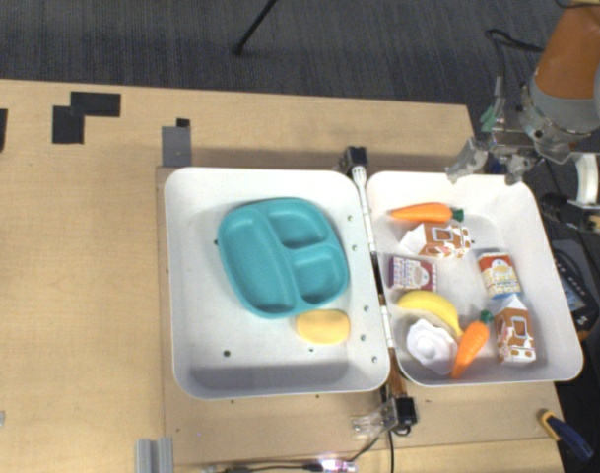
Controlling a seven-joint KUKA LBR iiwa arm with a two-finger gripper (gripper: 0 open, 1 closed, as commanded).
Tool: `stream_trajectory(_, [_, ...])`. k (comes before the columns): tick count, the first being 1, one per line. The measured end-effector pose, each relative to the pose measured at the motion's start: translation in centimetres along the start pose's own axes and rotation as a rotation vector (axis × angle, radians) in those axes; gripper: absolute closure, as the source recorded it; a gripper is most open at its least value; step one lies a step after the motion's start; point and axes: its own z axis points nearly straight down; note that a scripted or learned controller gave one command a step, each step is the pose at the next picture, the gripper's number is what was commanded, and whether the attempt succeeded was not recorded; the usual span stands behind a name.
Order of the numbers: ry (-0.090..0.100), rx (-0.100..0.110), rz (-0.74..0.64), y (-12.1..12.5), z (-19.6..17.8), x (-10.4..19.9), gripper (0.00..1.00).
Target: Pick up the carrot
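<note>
My rig sits in a robotics lab: plywood bench [73, 264] w/ black marker patches, two white bins [270, 377] clamped side by side, loose cables at the front edge, grey carpet floor behind, toy groceries [501, 276] as test props.

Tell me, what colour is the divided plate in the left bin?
The divided plate is teal, seen clearly in the camera view.

tray [280, 254] in left bin [196, 363] | carrots [421, 212] [469, 348] in right bin [546, 254]
</note>
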Motion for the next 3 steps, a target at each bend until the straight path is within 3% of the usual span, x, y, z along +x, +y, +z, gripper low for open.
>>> stream_trajectory(1, [0.001, -0.005, -0.012, -2.2, 14.2, 5.5, 0.00])
stream_trajectory(2, [0.000, 0.024, 0.250, 0.3, 14.7, 1.7, 0.00])
stream_trajectory(3, [-0.004, 0.032, 0.243, 0.2, 13.6, 1.7, 1.00])
